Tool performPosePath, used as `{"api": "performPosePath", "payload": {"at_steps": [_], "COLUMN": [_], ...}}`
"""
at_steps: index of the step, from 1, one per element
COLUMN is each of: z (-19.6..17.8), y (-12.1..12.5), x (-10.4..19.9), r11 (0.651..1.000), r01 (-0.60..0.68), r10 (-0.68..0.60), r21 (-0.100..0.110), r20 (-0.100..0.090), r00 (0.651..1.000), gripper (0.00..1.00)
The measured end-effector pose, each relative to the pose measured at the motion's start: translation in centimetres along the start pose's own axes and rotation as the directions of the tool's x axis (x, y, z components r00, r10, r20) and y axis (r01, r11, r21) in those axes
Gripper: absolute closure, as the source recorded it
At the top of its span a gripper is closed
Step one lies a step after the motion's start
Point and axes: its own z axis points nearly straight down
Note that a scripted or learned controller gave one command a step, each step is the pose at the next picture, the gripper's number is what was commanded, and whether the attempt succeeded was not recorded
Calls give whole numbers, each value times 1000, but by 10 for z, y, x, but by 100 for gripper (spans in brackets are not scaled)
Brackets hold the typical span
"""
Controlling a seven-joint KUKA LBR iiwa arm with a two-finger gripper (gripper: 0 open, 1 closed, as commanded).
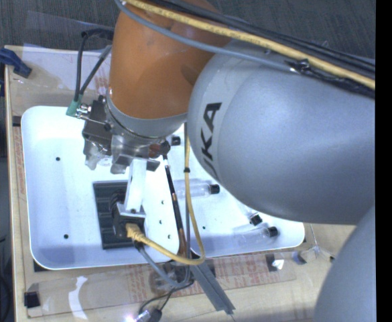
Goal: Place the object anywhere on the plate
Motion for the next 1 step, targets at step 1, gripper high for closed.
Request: {"api": "performPosePath", "payload": {"at_steps": [1], "z": [164], "y": [-5], "x": [13], "r11": [982], "r01": [-189], "r10": [189], "r21": [4], "r20": [7], "r00": [982], "gripper": [100]}}
